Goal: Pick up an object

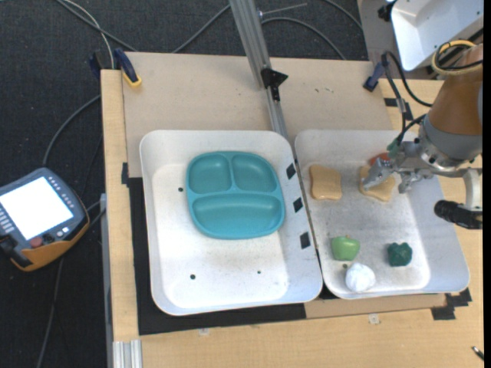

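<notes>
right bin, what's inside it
In the right bin: two tan blocks, a green apple, a dark green piece, a white lump. The end effector covers part of the second block.

Arm (459,110) cut off by the right and top edges; only the wrist, the orange band and part of a white housing are seen. Gripper (381,176) sits over the tan piece (379,192) near the back edge of the right bin (441,240); metal fingers cover its upper part, and contact or grasp cannot be judged. A small reddish item (379,160) beside the gripper is mostly hidden and too small to identify. A black part (460,213) runs off the right edge. Handheld screen (34,217) is clipped at the left edge, display washed out.
</notes>
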`<state>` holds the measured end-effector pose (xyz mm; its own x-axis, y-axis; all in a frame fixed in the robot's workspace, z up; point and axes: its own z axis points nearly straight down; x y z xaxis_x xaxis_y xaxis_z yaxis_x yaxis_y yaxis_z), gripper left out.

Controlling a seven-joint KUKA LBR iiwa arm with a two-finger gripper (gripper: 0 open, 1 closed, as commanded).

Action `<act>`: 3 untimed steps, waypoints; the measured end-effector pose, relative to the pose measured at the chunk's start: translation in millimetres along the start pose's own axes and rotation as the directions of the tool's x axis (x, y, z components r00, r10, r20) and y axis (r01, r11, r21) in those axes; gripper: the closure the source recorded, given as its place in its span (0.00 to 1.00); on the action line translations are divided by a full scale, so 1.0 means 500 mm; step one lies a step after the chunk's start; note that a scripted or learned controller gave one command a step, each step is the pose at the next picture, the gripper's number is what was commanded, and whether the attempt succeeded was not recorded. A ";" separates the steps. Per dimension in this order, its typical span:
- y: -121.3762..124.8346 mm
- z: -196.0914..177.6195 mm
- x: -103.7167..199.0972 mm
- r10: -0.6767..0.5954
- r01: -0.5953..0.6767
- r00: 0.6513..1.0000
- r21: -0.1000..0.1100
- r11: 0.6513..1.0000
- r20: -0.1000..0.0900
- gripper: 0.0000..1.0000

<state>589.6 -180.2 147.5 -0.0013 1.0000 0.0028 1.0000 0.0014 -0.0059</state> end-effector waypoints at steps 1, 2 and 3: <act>0.020 0.106 0.009 -0.001 0.001 1.000 -0.003 1.000 0.001 0.00; 0.031 0.110 0.008 -0.002 0.002 1.000 -0.021 1.000 0.007 0.00; 0.034 0.084 0.005 -0.003 0.003 1.000 -0.027 1.000 0.011 1.00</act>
<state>606.3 -177.6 105.5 -0.0042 1.0000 -0.0087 0.9998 0.0043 0.0211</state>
